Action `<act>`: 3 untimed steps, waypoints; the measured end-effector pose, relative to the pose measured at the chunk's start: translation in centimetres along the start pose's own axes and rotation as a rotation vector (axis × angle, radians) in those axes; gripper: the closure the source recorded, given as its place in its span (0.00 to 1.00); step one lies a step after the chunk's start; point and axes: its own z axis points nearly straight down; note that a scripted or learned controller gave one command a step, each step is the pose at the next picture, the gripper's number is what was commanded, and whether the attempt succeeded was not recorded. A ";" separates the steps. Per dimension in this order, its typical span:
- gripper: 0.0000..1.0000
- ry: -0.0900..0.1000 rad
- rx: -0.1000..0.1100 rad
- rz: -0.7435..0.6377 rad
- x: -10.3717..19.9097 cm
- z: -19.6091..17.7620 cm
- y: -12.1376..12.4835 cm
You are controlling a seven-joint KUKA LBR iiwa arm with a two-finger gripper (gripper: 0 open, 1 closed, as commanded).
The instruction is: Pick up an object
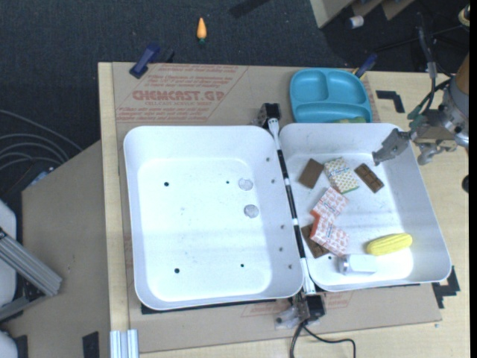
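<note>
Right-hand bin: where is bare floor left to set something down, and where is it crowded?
In the right white bin, bare floor runs along the far right wall, between the brown block and the yellow corn cob. The left side is crowded with patterned packets and brown pieces. The left white bin holds two small grey discs; the rest is bare.

Bright, even overhead light washes the two white bins [201,144] nearly featureless, with mild glare on their floors. Shadows are soft and short beneath the small objects. The dark carpet [52,43] at far left stays dim. Focus is slightly soft throughout, grainy.
</note>
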 end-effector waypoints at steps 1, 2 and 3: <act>0.00 0.001 0.002 -0.001 5.4 9.1 4.0; 0.00 -0.004 -0.010 0.000 6.8 17.3 7.6; 1.00 -0.005 -0.015 0.000 6.7 16.2 7.7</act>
